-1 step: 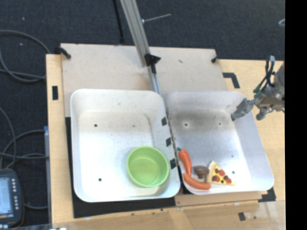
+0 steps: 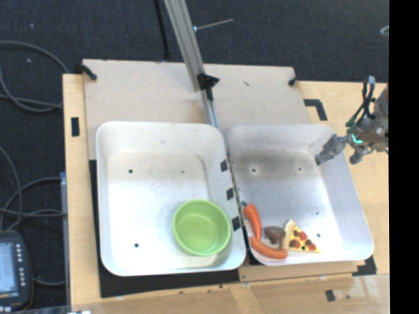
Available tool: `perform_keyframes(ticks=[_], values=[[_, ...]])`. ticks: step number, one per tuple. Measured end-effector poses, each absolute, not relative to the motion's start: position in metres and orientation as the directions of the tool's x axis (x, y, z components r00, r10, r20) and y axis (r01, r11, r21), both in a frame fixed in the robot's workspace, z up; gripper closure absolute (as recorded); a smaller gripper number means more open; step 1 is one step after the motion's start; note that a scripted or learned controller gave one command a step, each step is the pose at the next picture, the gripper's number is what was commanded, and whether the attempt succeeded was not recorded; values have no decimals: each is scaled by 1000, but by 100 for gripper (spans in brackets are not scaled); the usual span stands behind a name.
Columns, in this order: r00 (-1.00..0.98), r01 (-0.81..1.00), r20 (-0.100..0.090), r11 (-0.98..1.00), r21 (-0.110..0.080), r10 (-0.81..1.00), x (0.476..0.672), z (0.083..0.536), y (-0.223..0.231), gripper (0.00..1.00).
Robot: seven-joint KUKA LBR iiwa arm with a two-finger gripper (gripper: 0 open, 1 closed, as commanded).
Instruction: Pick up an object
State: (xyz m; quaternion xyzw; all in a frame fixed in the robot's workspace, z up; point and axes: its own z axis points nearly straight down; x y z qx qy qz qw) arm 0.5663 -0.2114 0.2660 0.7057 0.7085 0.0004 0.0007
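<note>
Clearly, the lime-green bowl [image 2: 202, 226] sits round and upright; gripper [image 2: 342, 150] hovers open, empty.

Item count, both bins

Two white bins [image 2: 118, 142]; one green bowl [image 2: 201, 226]; two orange carrot-like pieces [image 2: 253, 220]; one brown item [image 2: 274, 234]; one pizza-slice toy [image 2: 301, 239].

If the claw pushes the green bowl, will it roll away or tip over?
Probably neither. The green bowl sits upright on the flat floor of the left bin, so it would likely slide. It looks like light plastic, so it may skid easily. A push on its rim might tip it.
</note>
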Motion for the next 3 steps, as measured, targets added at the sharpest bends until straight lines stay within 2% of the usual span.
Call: perform_keyframes(ticks=[1,3], values=[[1,1000,-1,-1,-5,1000,559,208,-219,0],[1,1000,-2,-1,-3,1000,552,119,-225,0]])
